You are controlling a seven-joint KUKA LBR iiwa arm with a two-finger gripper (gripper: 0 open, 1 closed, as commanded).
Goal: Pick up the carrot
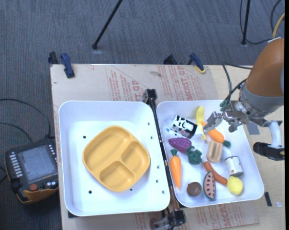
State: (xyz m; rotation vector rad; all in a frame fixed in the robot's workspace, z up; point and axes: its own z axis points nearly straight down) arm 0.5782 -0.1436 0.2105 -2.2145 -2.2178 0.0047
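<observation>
Lying carrot (176, 169) beside broccoli (194, 155), grapes (180, 143), hand (220, 123) apart

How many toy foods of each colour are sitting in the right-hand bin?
Orange: 3, a carrot, a small piece by the gripper, a thin one
Yellow: 2, banana, lemon
Purple: 1, grapes
Green: 1, broccoli
Brown: 1
Tan: 1
Watermelon slice: 1
Total: 10

Gripper (220, 120) low, fingers seemingly apart
</observation>
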